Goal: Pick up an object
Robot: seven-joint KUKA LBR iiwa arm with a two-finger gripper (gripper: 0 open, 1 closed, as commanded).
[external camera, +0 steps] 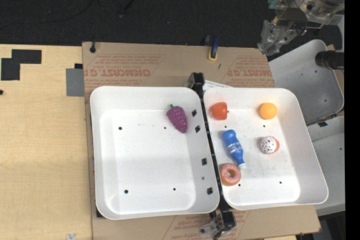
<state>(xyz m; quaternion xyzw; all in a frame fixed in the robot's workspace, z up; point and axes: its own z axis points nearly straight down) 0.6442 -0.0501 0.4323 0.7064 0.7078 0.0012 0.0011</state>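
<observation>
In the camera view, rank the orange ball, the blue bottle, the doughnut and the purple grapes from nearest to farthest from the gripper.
From the gripper, top right above the bins:
1. Orange ball, right bin, far corner.
2. Blue bottle, right bin, middle.
3. Purple grapes, left bin, and doughnut, right bin near edge: too close to call.

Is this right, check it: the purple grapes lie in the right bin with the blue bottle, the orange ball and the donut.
Not quite. The camera view shows the purple grapes in the left bin, alone near its upper right corner. The blue bottle, the orange ball and the donut do lie in the right bin.
</observation>
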